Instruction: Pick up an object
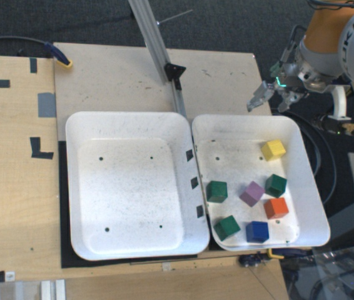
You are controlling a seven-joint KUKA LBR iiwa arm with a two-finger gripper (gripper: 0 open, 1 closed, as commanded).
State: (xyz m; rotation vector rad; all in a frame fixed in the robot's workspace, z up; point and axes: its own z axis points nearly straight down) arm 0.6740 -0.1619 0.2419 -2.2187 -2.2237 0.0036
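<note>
My tool [269,99] hangs apart and unladen beyond the right bin [307,167]. I should drop squarely over the yellow cube [273,149], the loneliest block.

The grey arm with its orange band [333,27] is cut off by the top and right edges. Its two-finger gripper [268,99] is too small and blurred to read, and a black cable [8,41] leaves the left edge

Dark carpet floor [70,11] surrounds the wooden bench [14,167].
</note>
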